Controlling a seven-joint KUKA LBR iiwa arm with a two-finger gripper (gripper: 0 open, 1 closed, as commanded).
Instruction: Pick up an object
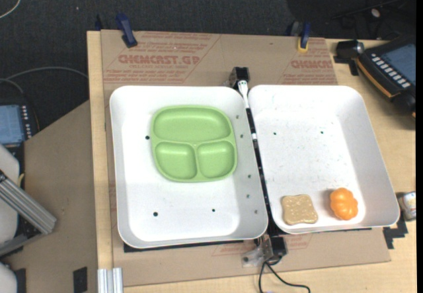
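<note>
Worktop (198, 53) with 2 white bins, green divided plate (194, 143) in left bin (132, 219), tan toast piece (299, 209) beside orange fruit (344, 203) in right bin (310, 120), gripper state untellable.

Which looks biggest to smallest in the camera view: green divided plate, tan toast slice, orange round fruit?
1. Green divided plastic plate, by far.
2. Tan toast slice.
3. Orange round fruit, only slightly smaller than the toast; close call.

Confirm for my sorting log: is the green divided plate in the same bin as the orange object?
No. The green divided plate lies in the left bin, while the orange object sits in the right bin.
</note>
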